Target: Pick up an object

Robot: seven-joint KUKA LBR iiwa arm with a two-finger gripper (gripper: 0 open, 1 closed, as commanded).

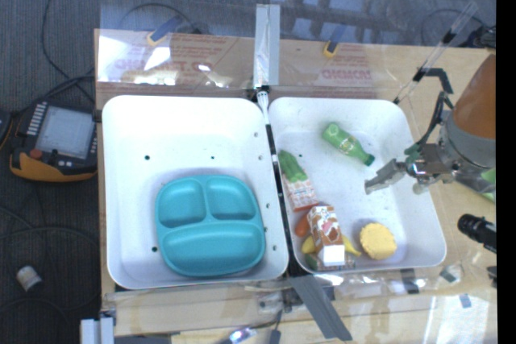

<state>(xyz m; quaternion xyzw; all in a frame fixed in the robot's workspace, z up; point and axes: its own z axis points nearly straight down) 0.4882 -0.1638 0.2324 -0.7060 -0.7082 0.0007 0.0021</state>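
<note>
The right bin [403,125] holds a green bottle [347,142] lying on its side towards the back. A green-topped packet [295,180] lies against the bin's left wall. A red and white carton [323,225], a small white block [332,256] and a round yellow object [377,240] sit near the front. My gripper [397,186] hangs over the right side of this bin, right of the bottle and above the yellow object. It is open, with nothing between its fingers.
A teal divided plate [211,223] lies in the front of the left bin [137,133]. A raised divider [272,165] separates the two bins. Cables [435,84] run beside the arm at the right, and a handheld device [56,142] lies on the floor to the left.
</note>
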